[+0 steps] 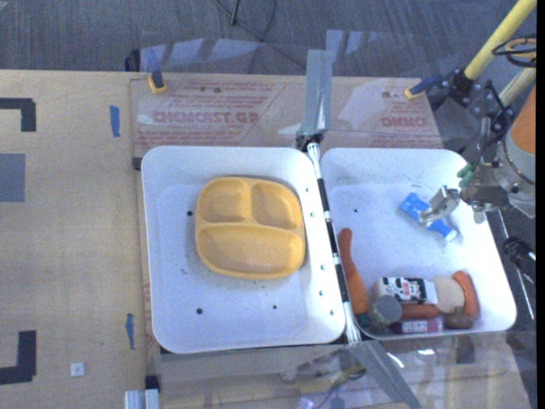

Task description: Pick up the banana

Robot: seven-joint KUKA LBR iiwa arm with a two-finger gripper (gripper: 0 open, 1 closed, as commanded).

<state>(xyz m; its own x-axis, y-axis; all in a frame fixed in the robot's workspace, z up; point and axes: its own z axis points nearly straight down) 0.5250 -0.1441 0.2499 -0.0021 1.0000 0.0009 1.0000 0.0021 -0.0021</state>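
Note:
My gripper (450, 203) reaches in from the right edge and hangs over the upper right part of the right bin (375, 173). Just to its left, and partly under its tip, a small blue and white packet (419, 208) lies on the bin floor. I cannot tell whether the gripper touches the packet. A pile of items sits along the near edge of this bin, and I cannot make out a banana among them.
A yellow divided plate (250, 226) lies in the left bin (170, 296). In the right bin are an orange carrot (352, 273) along the left wall, a white bottle with a black label (410, 290), a grey cap (386, 310) and a brown sausage (465, 294).

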